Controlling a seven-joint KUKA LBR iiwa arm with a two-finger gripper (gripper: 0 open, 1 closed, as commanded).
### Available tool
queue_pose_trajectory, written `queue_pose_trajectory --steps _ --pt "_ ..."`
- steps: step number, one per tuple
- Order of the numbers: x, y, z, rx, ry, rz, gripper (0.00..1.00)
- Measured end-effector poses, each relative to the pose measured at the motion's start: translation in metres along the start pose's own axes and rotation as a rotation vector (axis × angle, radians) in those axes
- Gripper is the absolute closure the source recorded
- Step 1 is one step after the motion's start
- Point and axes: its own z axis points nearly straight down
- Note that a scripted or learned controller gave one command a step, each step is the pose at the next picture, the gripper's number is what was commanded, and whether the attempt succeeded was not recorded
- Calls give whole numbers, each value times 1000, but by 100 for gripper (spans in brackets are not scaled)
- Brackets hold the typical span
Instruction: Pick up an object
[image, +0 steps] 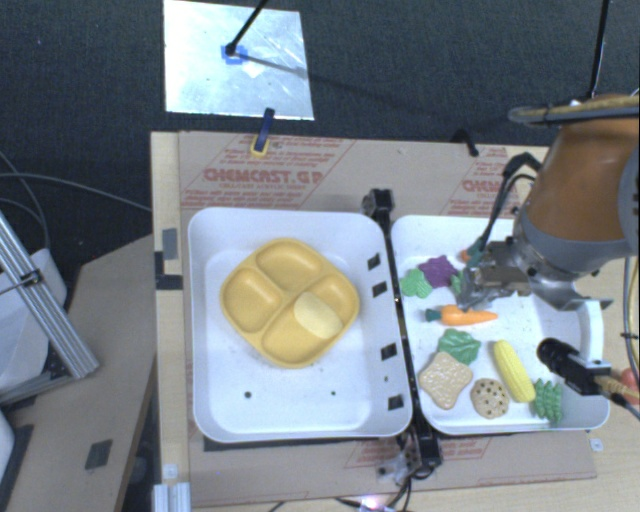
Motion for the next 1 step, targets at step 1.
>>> queue_pose_trajectory --steps 1 --pt "39 24 -12 -10 3 -12 100"
